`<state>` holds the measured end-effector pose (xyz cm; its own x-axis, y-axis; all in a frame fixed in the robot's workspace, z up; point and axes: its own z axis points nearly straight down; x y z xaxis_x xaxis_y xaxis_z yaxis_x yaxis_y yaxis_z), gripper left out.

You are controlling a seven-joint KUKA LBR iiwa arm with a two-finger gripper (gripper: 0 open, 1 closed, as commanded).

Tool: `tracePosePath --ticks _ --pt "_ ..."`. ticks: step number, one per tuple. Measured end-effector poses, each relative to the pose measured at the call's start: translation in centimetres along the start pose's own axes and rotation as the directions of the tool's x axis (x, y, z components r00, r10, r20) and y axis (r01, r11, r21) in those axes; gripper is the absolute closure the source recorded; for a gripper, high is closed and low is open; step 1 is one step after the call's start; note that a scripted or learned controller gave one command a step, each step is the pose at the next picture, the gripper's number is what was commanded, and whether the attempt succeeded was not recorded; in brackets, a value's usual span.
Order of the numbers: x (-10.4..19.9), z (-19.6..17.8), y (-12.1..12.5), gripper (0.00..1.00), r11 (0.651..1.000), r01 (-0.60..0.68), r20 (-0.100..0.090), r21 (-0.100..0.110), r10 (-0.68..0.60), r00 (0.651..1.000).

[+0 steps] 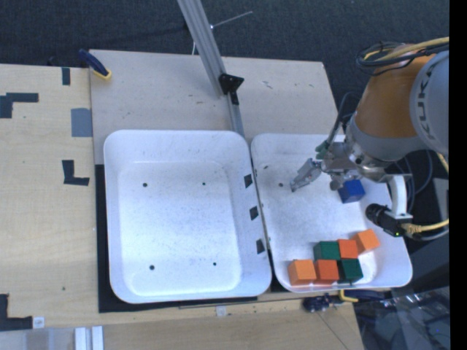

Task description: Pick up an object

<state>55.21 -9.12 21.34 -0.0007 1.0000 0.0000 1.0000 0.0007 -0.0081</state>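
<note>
The jaws (305, 176) hover open and empty over the right bin (292, 217); next, descend onto a block (blue block (352, 190) nearest).

I see two shallow white plastic bins side by side on the worktop (44, 195). The right bin (292, 217) holds orange and green cubes (332, 262) clustered at its near edge, and a blue cube (352, 190) farther back beside the pincer (300, 180).

Grey KUKA arm (430, 100) w/ broad orange band, yellow & black cables looped on top, metal grey gripper (300, 181) w/ thin fingers.
</note>
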Motion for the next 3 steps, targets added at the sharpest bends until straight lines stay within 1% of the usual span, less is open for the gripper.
tracePosePath --ticks 1,2,3 --pt "-0.6 6.3 -0.4 0.00 1.000 0.000 0.000 0.001 0.000 1.000" --pt "-0.5 11.7 -0.6 0.00 1.000 0.000 0.000 0.000 0.000 1.000" --pt "-0.4 10.4 -0.5 1.00 1.000 0.003 -0.001 -0.004 -0.003 1.000"
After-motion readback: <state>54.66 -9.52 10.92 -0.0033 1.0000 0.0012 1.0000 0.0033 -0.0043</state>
